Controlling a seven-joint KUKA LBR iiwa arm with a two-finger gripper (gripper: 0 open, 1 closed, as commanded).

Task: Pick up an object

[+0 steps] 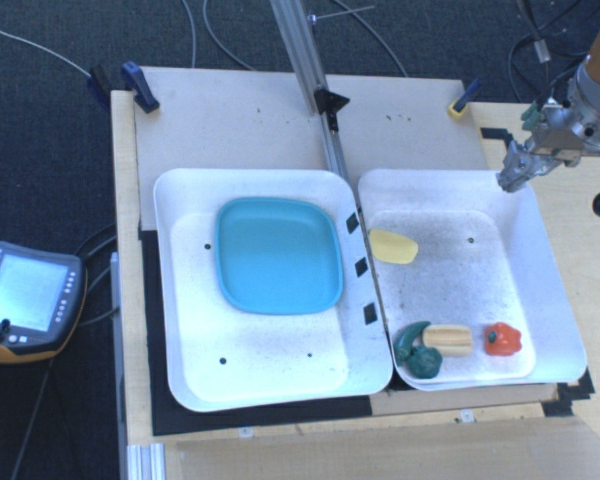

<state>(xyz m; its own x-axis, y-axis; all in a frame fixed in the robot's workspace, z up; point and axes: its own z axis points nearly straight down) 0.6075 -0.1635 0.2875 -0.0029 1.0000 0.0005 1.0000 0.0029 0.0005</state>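
The right bin (540,268) holds a yellow piece (393,247) at its left wall. Along its near edge lie a dark green vegetable (417,349), a tan block (448,340) and a red pepper (501,339). My gripper (513,176) hangs over the far right corner of that bin, well away from all of these objects. Nothing shows between its fingers.
The left bin (180,268) carries a turquoise plate (278,254). A metal rail (298,30) slants down to the gap between the bins. Blue (139,85) and yellow (464,99) clamps sit at the board's far corners. A teach pendant (25,301) lies at the left.
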